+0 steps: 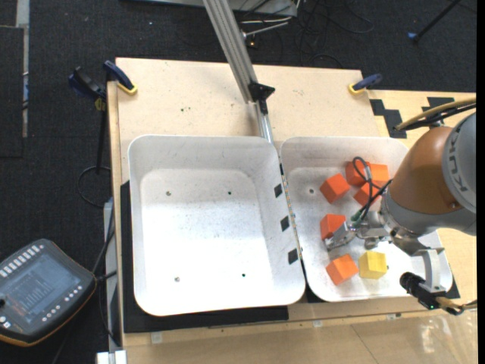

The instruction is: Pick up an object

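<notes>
Several orange blocks point(334, 187), one yellow block point(373, 265); tool point(339, 237) state unclear.

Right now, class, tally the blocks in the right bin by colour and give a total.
Orange blocks: 5
Yellow blocks: 1
Total: 6 visible; the arm may hide more.

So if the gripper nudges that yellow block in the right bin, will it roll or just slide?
Probably slide: the yellow block looks cube-shaped with flat faces, so rolling seems unlikely. It appears rigid. The orange block sits right beside it, so a leftward push would likely move both.
</notes>
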